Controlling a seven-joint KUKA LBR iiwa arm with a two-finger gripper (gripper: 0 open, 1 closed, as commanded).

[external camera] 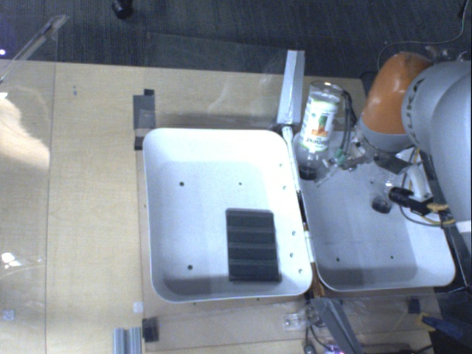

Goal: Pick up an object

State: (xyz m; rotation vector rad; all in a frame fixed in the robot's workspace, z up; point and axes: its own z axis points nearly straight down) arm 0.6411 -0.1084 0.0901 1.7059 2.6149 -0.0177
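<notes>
From where I stand, the grey arm (435,102) with its orange band (391,91) comes in from the right and fills the upper right corner over the right bin (383,268). At its end the gripper (324,153) sits near the far left corner of that bin, and a clear plastic bottle (321,124) with a white, green and orange label stands roughly upright right against it, lifted above the bin floor near the divide between the two bins. The bottle hides the fingertips, so I cannot tell how far the hand is open, nor whether it truly has a grip on the bottle or the bottle merely lies in front of it. Just behind the bottle a grey metal post (291,87) rises at the back, close beside it on the left. Black cables and a small dark fitting (409,198) hang from the wrist over the right bin's floor, with a small round dark piece (381,206) beside them; I cannot make out what that is. The left bin (169,190) holds one thing, a black ribbed rectangular block (252,245) lying flat toward its near right part, well apart from the gripper. A dark bracket (145,113) sits on the wooden bench (81,220) at the left bin's far left corner, and a clear sheet edge (33,46) slants across the far left.
</notes>
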